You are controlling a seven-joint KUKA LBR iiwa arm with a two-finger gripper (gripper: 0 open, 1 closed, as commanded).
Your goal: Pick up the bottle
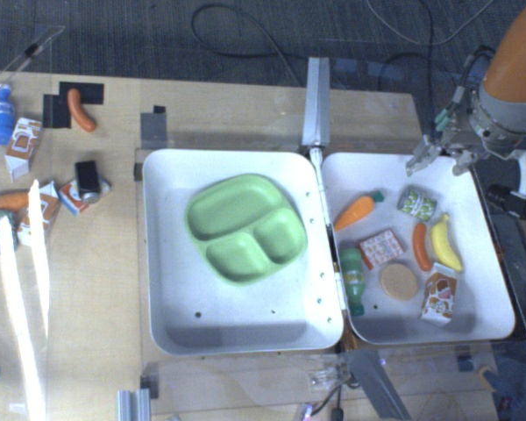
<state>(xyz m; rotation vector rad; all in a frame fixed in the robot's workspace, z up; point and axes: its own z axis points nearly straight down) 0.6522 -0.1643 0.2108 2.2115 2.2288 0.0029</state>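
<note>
A small green bottle point(352, 279) lies in the right bin point(495, 318), against its left wall and near the front. My gripper point(439, 160) hovers over the bin's far right corner, well away from the bottle. Its fingers point(418, 159) are spread apart, open, with nothing between them. A blue bottle point(2, 112) lies outside the bins at the bench's far left.
The right bin also holds a carrot point(358, 210), a green packet point(416, 203), a red box point(382, 246), a sausage point(421, 246), a banana point(444, 242), a round biscuit point(399, 281) and a carton point(437, 296). A green divided tray point(245, 226) sits in the left bin point(171, 323).
</note>
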